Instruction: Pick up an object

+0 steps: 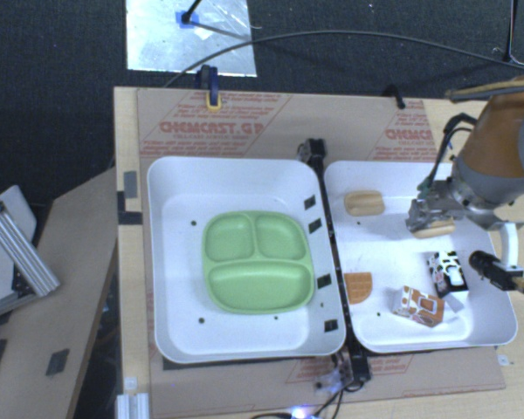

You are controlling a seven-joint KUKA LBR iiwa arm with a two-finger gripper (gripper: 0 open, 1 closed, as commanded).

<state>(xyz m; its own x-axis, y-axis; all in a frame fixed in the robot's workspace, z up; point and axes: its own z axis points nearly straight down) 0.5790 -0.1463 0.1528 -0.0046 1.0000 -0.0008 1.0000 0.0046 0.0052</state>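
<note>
The arm (506, 138) is being cut off at the right edge. In the left bin (170, 260) a green divided plate (258, 261) is lying. In the right bin (375, 321), the end effector (430, 214) is hovering over a pale tan block (433, 229), partly hiding it; whether it is pinching cannot be told. A tan wooden block (364, 202) is lying near the bin's back left corner.

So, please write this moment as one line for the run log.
arm: over right bin | gripper: low, at tan block, grasp unclear | left bin: green tray | status: no pick confirmed
</note>
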